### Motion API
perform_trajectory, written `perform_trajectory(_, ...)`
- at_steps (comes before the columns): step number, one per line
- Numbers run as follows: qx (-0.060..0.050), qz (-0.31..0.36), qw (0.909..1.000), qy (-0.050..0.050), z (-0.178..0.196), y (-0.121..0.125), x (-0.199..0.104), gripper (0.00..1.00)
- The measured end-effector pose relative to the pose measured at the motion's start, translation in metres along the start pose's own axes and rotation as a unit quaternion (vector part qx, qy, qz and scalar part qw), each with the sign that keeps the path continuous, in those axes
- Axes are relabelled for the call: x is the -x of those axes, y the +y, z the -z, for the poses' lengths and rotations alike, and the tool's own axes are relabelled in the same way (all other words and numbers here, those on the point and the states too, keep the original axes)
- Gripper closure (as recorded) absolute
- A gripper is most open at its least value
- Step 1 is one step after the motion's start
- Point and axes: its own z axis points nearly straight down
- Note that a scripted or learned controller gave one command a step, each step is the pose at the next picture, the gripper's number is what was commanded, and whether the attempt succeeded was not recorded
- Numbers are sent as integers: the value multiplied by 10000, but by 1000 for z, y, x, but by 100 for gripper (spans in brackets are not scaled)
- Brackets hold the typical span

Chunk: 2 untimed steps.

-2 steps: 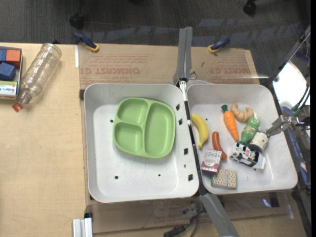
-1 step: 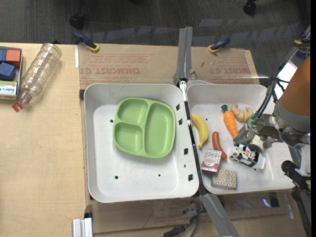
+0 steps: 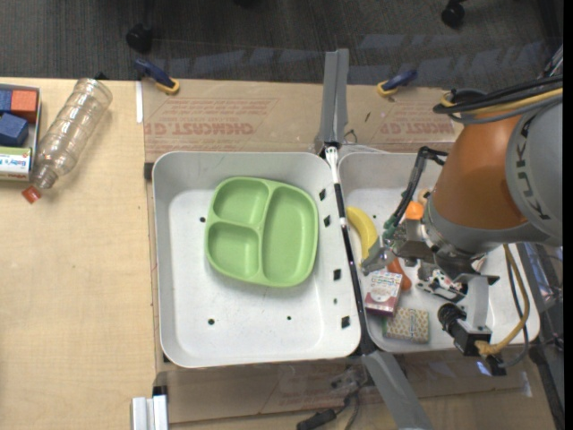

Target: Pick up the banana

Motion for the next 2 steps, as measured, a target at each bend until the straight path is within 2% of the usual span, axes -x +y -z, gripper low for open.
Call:
perform_trajectory(1,6,-1004,9949,-5,0,8,-76,0)
perform_trajectory(2,202,-2918,9563,-13,-37,2,-111,0)
